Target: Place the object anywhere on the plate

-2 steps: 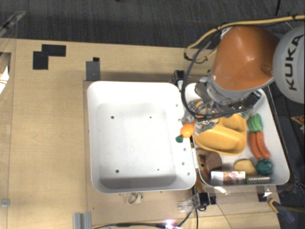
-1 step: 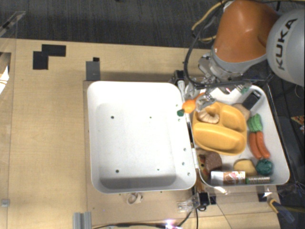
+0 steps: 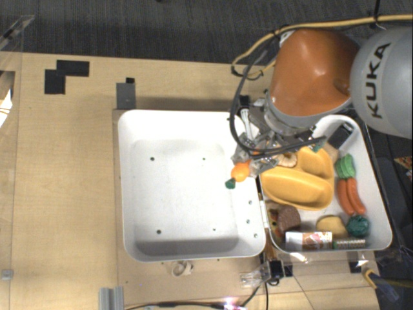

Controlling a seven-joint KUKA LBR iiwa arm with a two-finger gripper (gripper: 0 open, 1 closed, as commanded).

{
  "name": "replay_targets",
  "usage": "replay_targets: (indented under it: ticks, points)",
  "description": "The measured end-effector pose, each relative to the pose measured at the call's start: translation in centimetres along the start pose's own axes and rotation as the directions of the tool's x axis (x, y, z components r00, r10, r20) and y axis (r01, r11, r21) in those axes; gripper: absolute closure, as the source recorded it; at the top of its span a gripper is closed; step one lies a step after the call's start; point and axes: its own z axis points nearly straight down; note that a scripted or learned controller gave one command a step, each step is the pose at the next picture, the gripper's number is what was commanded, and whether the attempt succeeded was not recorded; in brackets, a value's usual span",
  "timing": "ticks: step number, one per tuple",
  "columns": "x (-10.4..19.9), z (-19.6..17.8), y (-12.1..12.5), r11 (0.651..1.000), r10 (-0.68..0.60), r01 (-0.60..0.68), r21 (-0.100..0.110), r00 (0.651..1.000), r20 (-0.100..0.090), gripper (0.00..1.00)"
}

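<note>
Gripper [image 3: 258, 152] sits low over the seam between the two bins, under the orange band [image 3: 310, 70]; fingers hidden by wrist and cables, can't tell open or closed. Just left-below the gripper: small orange carrot [image 3: 241, 171] with green tip, over the right edge of the left bin [image 3: 174, 186]; whether it is held or just lying there can't be told. Right-below the gripper, in the right bin [image 3: 381, 228]: big yellow plate [image 3: 297, 186], touching a yellow pepper [image 3: 316, 161]. Further right: green item [image 3: 346, 166], two sausages [image 3: 352, 196], broccoli [image 3: 358, 225]. Below the plate: brown item [image 3: 288, 217], potato [image 3: 330, 224], tube [image 3: 310, 240].
</note>
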Motion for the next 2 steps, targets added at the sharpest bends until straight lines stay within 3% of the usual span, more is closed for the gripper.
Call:
replay_targets:
  ticks: [1, 2]
  points:
    - [1.4, 2.8, -7.5, 1.0, -0.03, 0.03, 0.004, 1.0, -0.003, 1.0]
    - [2.6, -2.1, -8.7, 0.907, -0.421, 0.421, 0.008, 0.907, 0.002, 1.0]
